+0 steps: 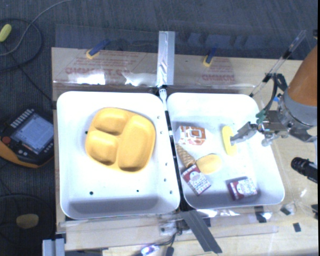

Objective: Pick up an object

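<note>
The gripper (240, 137) reaches into the right bin (266, 183) from the right, its tip at the lower end of a small yellow bar (227, 138) lying lengthwise near the bin's middle right; whether the jaws stand apart or together cannot be told at this size, and nothing shows between them. The bar is slim, smooth and bright yellow, lying flat on the white floor, so it offers little height to grip. The likely failure, as I judge it, is a glancing contact: the tip meets only the bar's end, and closing there could skid it sideways or tip it out. Just beside it lie a tan lump (209, 163) and a cone (184, 156), with small red-and-white packets (192, 135) nearby, so a push could crowd them together. The left bin (69, 196) holds a large yellow tray (120, 138), well apart.
</note>
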You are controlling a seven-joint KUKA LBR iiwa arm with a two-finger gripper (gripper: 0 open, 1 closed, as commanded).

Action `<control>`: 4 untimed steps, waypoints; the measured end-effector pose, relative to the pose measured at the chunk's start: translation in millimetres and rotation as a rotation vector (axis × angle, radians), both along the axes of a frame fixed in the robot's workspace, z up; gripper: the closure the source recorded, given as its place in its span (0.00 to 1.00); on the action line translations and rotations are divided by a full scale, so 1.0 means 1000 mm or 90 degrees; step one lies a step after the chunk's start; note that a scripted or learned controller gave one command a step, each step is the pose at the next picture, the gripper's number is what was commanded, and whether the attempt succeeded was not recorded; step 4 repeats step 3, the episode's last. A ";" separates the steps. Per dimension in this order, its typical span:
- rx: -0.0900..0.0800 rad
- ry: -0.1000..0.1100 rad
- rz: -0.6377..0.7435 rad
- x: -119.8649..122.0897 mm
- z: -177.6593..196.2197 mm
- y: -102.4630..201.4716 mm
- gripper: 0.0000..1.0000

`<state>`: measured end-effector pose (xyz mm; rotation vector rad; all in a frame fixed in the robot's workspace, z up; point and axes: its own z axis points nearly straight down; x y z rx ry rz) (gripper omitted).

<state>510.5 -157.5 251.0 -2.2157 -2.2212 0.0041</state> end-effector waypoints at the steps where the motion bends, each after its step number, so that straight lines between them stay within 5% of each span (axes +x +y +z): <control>1: 0.000 0.001 0.003 0.043 -0.142 -0.024 0.00; 2: 0.003 0.003 0.003 0.043 -0.136 -0.024 1.00; 3: -0.001 0.000 -0.027 0.030 -0.012 0.041 1.00; 4: -0.001 0.000 -0.027 0.030 -0.012 0.041 1.00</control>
